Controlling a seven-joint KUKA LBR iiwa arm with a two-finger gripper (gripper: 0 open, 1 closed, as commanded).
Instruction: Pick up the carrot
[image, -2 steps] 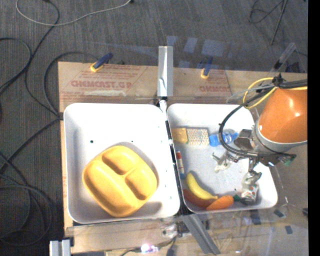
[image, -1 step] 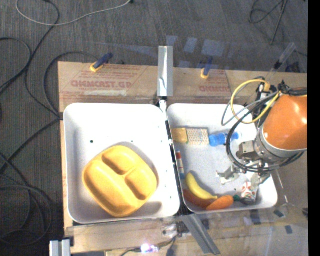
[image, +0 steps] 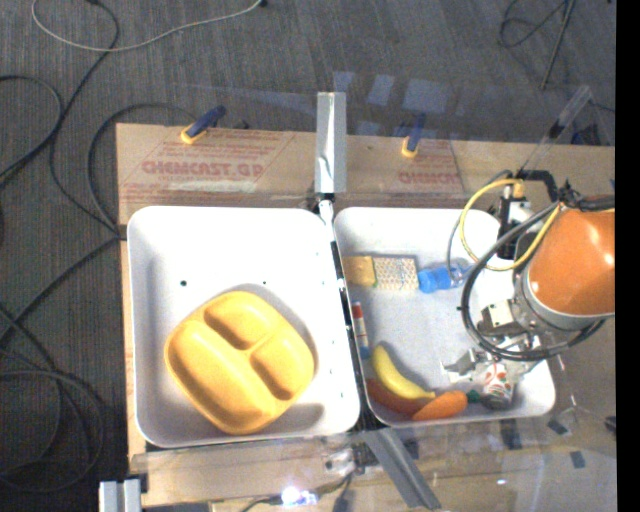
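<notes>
The carrot (image: 441, 405) is seen lying at the near edge of the right bin (image: 400, 315), its tip pointing left, touching the near end of a banana (image: 395, 377) that curves along the bin's left side. The gripper (image: 488, 375) is lowered into the near right corner of that bin, just right of the carrot's thick end; whether it is released or clenched cannot be told. A tan sponge (image: 383, 271) and a blue object (image: 437, 278) are placed farther back. A yellow divided tray (image: 241, 359) is held by the left bin (image: 160, 250).
</notes>
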